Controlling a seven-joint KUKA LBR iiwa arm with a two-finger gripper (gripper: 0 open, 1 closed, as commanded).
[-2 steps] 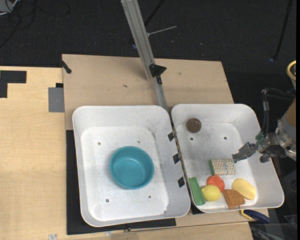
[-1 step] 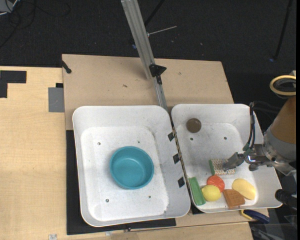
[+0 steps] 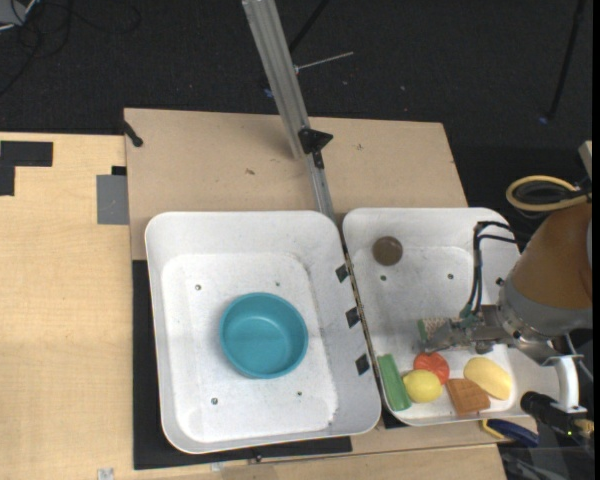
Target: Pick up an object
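Note:
The right bin [image 3: 430,220] holds several small objects. A brown round piece [image 3: 387,251] lies near its far left corner. Along the near edge sit a green stick [image 3: 393,381], a red ball [image 3: 433,365], a yellow ball [image 3: 422,387], a brown block [image 3: 467,397] and a yellow lump [image 3: 488,376]. My gripper [image 3: 430,334] reaches in from the right and hovers just beyond the red ball, pointing left. I see nothing held in it. The grey and orange arm [image 3: 552,268] covers the bin's right side.
A teal bowl [image 3: 264,335] sits in the middle of the left bin [image 3: 180,240]. A metal rail [image 3: 280,63] slants up from between the bins at the back. Black clips [image 3: 351,315] mark the shared wall. Cables [image 3: 535,190] lie at the far right.

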